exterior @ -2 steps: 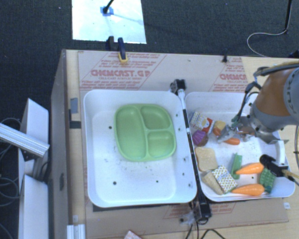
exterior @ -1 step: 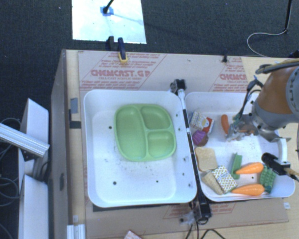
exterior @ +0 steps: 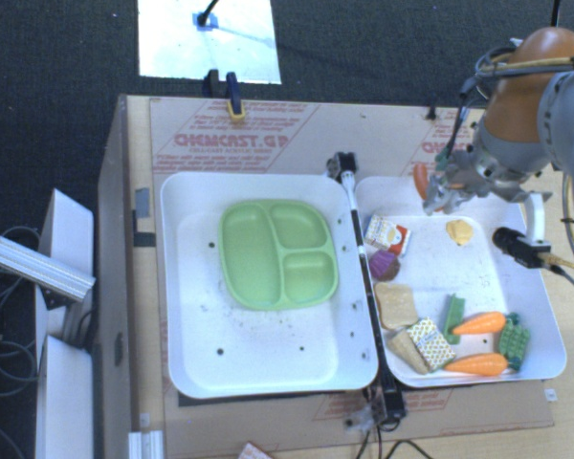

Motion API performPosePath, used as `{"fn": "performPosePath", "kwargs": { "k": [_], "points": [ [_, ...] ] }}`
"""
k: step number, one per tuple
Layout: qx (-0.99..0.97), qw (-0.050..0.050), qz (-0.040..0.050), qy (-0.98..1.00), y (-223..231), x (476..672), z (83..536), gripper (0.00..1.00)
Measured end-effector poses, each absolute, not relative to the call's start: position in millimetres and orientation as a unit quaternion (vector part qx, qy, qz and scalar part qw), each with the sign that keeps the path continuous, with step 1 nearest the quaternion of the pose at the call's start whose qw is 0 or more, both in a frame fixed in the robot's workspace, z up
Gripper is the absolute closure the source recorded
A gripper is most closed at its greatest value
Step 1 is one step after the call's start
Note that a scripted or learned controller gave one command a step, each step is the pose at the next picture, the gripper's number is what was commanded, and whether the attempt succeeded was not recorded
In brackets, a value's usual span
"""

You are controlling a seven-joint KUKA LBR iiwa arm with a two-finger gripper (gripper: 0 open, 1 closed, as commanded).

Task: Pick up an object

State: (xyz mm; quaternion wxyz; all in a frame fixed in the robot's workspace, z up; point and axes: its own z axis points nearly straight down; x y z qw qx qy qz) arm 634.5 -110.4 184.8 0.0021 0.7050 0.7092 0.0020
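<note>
Orange-red object beside pincer, right bin.

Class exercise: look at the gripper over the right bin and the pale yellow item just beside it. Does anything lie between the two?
Nothing visible does. The gripper hangs over the far part of the right bin, and the pale yellow item lies just beside it on bare bin floor. The red-and-white packet and the carrots lie off to the sides.
</note>
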Motion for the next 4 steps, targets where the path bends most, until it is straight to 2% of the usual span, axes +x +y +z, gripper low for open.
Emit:
{"fn": "performPosePath", "kwargs": {
  "k": [1,2,3,4],
  "points": [
    [0.706,0.001,0.0008,0.708,-100,566.8,230,1.0],
    [0.706,0.0,0.0007,0.709,-79,531.2,256,1.0],
    [0.705,0.001,0.0006,0.709,-86,598.8,253,1.0],
    [0.707,0.001,0.0004,0.708,-103,554.5,261,1.0]
  ]
}}
